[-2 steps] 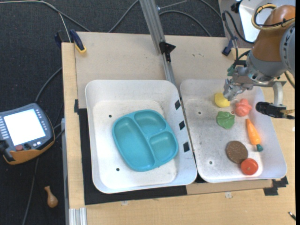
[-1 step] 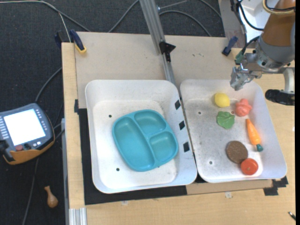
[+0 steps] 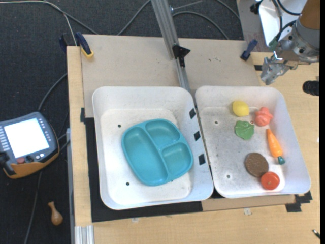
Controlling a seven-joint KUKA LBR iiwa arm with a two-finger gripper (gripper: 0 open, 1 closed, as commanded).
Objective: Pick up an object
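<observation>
A grey metal post (image 3: 167, 29) slanted down over the table (image 3: 132, 60) to the seam between the two white bins, and a teach pendant (image 3: 25, 144) lay off to the left. The hand (image 3: 271, 71) hung above the far edge of the right bin (image 3: 223, 182), clear of everything; its opening could not be told. The left bin (image 3: 106, 197) held a teal divided tray (image 3: 157, 150). In the right bin lay a lemon (image 3: 240, 108), pink toy (image 3: 263, 116), green leaf (image 3: 244, 130), carrot (image 3: 274, 144), brown disc (image 3: 256, 163) and tomato (image 3: 270, 180).
</observation>
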